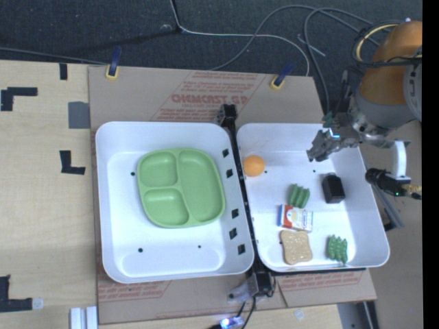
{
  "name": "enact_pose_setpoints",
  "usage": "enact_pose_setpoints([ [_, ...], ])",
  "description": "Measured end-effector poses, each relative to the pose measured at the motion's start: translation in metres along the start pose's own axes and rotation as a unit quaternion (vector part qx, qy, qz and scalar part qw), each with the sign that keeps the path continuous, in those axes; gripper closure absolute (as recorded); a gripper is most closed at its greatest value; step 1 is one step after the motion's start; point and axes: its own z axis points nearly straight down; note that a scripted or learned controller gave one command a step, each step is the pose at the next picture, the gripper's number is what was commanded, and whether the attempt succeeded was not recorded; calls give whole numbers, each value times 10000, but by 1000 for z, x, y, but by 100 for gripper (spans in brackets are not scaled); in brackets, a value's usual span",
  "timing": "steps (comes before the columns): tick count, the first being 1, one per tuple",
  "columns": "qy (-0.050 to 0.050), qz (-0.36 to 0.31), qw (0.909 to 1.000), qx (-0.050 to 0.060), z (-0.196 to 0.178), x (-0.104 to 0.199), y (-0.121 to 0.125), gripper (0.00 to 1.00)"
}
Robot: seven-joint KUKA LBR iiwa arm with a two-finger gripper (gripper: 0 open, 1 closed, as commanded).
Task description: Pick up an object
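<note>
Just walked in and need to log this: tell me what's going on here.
A grey arm reaches in from the right, its gripper poised over the upper part of the right bin, holding nothing. Below it lie an orange ball, a black block, green pieces and a toast slice. The left bin holds a green divided plate.

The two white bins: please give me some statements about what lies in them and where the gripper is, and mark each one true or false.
1. The green divided plate lies in the left bin. True.
2. The orange ball lies in the right bin, near the wall between the bins. True.
3. The gripper is above the left bin. False: it is over the far part of the right bin.
4. The slice of toast lies on the green plate. False: it lies on the floor of the right bin.
5. The black block is in the right bin. True.
</note>
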Motion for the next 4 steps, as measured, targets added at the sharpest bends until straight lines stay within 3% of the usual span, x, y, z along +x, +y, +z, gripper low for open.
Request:
enact_pose_setpoints([
  [2,11,-29,10000,5,7,105,7,100],
  [4,5,-25,10000,2,18,218,36,100],
])
